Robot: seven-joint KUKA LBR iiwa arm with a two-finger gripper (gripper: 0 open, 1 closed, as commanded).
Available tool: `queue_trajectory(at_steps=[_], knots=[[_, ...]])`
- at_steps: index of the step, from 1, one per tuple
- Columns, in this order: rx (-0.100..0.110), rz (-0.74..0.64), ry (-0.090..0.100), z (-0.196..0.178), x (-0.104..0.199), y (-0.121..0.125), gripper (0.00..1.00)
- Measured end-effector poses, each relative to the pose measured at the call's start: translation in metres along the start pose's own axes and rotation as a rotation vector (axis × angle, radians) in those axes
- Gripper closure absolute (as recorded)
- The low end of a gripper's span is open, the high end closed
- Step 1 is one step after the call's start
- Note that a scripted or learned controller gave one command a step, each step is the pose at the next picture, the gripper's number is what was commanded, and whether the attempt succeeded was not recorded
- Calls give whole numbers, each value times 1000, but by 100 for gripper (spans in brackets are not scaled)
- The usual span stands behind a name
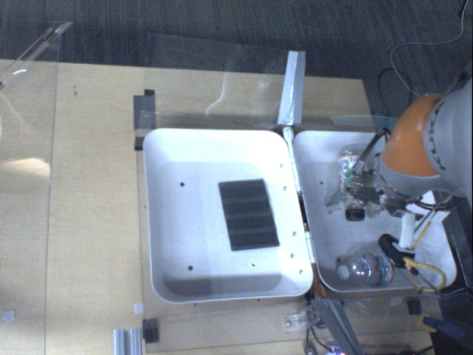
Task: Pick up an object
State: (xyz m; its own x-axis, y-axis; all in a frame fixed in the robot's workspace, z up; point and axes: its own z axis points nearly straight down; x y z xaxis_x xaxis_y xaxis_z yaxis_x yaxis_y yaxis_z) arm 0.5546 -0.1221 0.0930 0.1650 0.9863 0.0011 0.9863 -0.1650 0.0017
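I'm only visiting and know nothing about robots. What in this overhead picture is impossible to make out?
- End effector, camera view: too small and cluttered to tell what state it is in, or whether it has anything.
- Right bin: its right side is covered by the arm.
- Crinkly item by the end effector: too blurred to identify.
- Clear bottle: any label is unreadable.
- Dark ridged block in the left bin: material unclear.
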Motion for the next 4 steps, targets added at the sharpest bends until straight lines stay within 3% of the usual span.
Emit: queue_trajectory(at_steps=[1,2,3,4], knots=[[-10,-94,0,4,-30,-1,0],[-15,-98,1,-8,-28,1,100],[28,-155,1,-86,59,28,100],[79,13,2,-19,31,44,100]])
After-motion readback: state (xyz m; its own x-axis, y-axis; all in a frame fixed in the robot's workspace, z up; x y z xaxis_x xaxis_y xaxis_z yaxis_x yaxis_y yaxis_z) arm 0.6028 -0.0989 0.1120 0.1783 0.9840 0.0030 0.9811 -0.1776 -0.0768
